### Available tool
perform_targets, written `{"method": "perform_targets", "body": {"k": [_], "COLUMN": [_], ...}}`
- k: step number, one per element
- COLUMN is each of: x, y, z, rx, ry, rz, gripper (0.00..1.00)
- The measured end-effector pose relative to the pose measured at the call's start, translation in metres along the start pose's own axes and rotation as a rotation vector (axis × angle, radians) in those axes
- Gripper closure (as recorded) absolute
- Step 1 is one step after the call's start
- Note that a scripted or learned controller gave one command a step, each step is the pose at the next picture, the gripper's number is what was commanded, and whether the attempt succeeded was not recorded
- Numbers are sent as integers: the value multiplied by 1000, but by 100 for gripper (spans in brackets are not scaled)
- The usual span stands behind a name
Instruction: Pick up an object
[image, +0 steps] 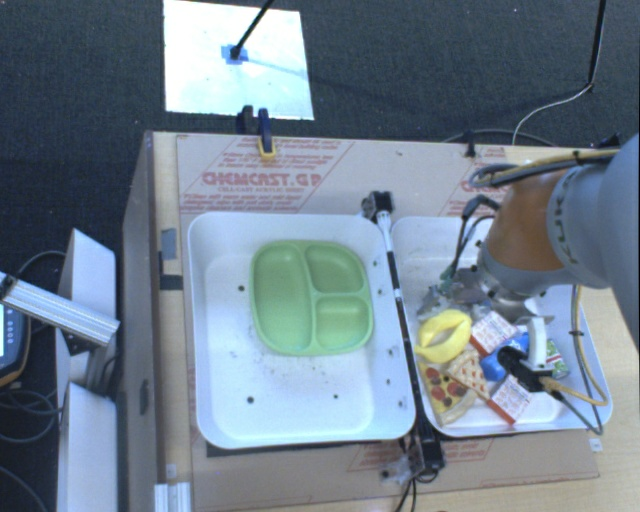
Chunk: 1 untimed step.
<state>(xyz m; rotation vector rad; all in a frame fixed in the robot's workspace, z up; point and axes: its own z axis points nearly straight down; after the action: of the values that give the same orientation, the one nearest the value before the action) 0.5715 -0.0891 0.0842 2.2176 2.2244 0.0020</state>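
The arm (560, 225) comes in from the right, grey with an orange band, and bends down over the right bin (425, 235). Its gripper (470, 292) is low inside that bin, among the objects at the near side; whether it is spread or pressed together cannot be told, and nothing can be seen caught in it.

Just below and to the left of the gripper lies a yellow toy (444, 334), and beneath that a flat pizza slice toy (447, 384). To the right of the gripper, partly under the wrist, are small red-and-white cartons (493, 332), with another one (511, 399) nearer the front wall of the bin, and a blue piece (492, 366) between them. A yellow cable (585, 395) loops along the right rim.

Well to the left of the gripper, across the divider between the bins, the left bin (225, 400) holds a green divided plate (310, 297), lying flat near the middle.

Both bins rest on a bench covered with a brown sheet (260, 180) printed with red lettering. A small clamp (264, 133) is fixed at its far edge. Beyond the bench the floor is dark carpet (80, 80), with a pale square sheet (235, 60) laid on it. At the far left stand white equipment boxes (85, 290) and a metal rail (60, 310)
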Motion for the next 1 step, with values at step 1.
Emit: {"method": "perform_targets", "body": {"k": [1], "x": [5], "y": [-39], "z": [0], "rx": [0], "ry": [0], "rz": [2], "gripper": [0]}}
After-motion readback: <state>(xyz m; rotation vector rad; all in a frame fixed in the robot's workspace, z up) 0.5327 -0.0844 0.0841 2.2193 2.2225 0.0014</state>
